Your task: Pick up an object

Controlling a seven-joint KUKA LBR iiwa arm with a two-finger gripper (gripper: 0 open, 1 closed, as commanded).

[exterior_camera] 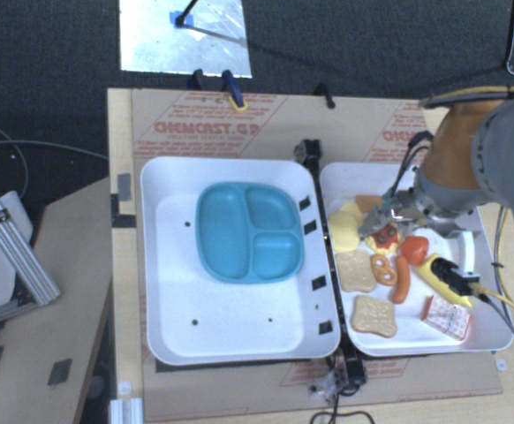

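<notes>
Toast (374, 316) lies nearest; sausage (402, 279) points toward it, near-upright.

Gripper (389, 223): low over the right bin's food pile, its tip among the pieces.
Yellow cheese piece (343, 230): lying flat, just left of the jaws.
Red tomato (414, 248): just right and below.
Toast slice (374, 316): flat, well below the jaws.

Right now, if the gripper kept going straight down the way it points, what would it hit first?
Probably the small red and dark toy food piece lying directly under the gripper in the right white bin, though depth is unclear from this slanted view.
</notes>
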